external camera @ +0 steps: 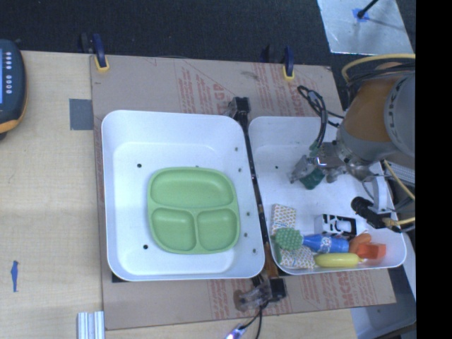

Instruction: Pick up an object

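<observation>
Camera view: smooth three-compartment green tray (192,209)

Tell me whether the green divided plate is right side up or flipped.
Right side up: the green divided plate in the left bin shows its three hollow compartments facing the camera.

Pale green tray (192,209), white bins (127,140), yellow banana (337,260), checked cloth (287,239).

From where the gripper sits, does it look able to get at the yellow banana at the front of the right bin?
Probably yes. The gripper hangs over the right bin, and the banana lies on top by the front rim, uncovered, with a blue item close behind it.
</observation>
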Motion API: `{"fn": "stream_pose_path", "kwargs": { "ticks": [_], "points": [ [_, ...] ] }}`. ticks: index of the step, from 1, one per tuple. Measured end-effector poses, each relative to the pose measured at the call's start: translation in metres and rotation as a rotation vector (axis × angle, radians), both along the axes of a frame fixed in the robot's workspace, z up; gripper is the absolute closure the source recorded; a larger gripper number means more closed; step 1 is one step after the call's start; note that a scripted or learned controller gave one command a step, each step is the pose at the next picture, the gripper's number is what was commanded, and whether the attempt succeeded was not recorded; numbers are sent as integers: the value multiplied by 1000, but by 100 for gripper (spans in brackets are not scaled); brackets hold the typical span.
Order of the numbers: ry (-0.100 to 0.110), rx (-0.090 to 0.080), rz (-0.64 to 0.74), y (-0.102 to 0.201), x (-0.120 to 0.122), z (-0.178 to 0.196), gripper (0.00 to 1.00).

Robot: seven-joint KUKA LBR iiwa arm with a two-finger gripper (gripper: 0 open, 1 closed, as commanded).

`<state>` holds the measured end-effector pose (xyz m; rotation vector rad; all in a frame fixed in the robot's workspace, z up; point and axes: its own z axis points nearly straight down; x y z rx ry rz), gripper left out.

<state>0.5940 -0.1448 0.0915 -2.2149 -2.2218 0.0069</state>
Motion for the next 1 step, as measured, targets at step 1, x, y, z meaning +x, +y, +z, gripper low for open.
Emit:
{"fn": "stream_pose_path", "kwargs": {
  "ticks": [1],
  "points": [
    [-1,-1,2,-1,1,11,100]
  ]
}}
